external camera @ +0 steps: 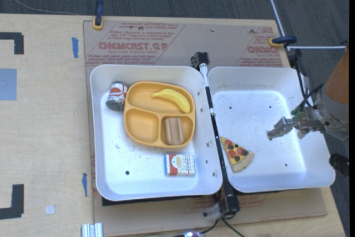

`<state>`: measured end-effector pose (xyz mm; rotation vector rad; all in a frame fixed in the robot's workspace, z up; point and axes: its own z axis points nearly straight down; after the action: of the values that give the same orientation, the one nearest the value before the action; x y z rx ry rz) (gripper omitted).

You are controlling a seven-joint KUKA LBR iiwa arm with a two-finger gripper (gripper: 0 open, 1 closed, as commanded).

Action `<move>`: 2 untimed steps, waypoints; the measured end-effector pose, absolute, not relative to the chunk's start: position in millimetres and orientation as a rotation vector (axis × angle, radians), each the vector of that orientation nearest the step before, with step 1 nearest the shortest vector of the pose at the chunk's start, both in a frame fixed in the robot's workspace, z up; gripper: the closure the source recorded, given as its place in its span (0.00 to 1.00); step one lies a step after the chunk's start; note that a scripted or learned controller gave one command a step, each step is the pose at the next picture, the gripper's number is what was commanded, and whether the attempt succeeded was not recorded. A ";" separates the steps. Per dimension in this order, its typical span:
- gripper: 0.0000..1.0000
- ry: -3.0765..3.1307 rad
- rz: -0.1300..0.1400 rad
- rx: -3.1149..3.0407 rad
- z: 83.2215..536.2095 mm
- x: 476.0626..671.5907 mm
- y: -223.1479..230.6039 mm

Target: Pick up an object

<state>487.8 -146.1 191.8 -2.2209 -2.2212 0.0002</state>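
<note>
I see the arm (338,97) reaching in low over the right bin (260,77), gripper (275,131) pointing left, its grip I cannot tell, pizza slice (237,154) lying at the bin's lower left, apart from it

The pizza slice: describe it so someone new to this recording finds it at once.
Look at the right bin of the two white ones. Near its lower left corner, beside the divider between the bins, lies the pizza slice, a flat yellow wedge with red spots. It is the lone object in that bin, apart from the gripper.
</note>
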 end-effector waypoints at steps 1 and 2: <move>0.00 -2.223 -0.002 -2.223 94.9 501.1 -131.3; 0.00 -2.232 -0.005 -2.255 89.3 484.0 -104.0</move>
<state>484.0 -104.0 89.3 -2.2551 -2.2323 -0.0049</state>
